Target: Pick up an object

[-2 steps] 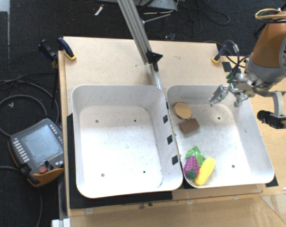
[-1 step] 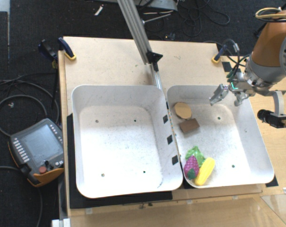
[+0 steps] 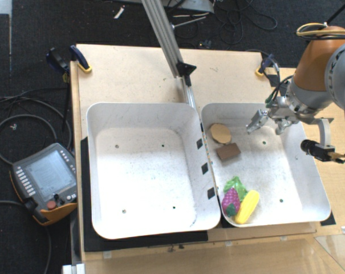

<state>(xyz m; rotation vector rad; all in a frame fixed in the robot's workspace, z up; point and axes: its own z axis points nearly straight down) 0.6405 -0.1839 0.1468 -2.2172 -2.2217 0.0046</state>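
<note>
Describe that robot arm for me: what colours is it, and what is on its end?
The arm is a rounded grey shell with a broad orange band above the wrist. Dark cables run along the wrist. At the end sits a small silvery metal hand with two thin fingers. A black fitting sticks out beside it.

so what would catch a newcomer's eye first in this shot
Probably the grey and orange arm reaching in from the right, its tool over the far part of the right bin. Next, the bright yellow toy beside purple grapes at that bin's near left corner.
</note>
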